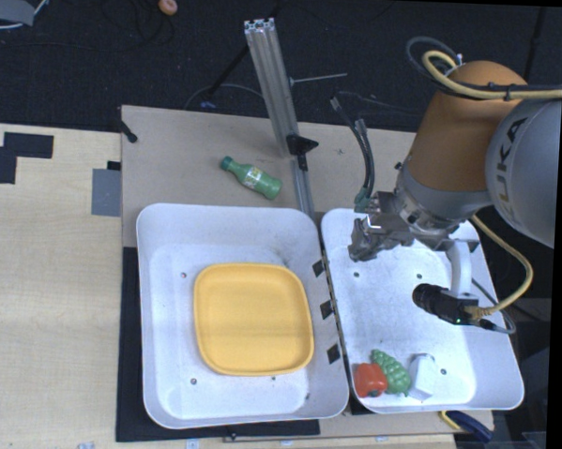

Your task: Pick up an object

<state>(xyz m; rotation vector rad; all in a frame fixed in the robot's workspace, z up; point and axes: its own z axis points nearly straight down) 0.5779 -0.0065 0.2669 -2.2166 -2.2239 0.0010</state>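
My gripper (365,242) hangs over the far left corner of the right bin (390,300), close to its left wall. No object shows at its tip. At the near edge of that bin lie a red object (369,381), a bumpy green object (392,369) touching it, and a small white-grey piece (422,375) just to their right. All of these sit well nearer the front than the gripper.
A yellow square plate (253,318) lies flat in the left bin (162,260). A green bottle (251,177) rests on its side on the bench behind the left bin. A slanted aluminium bar (277,87) stands behind the bins.
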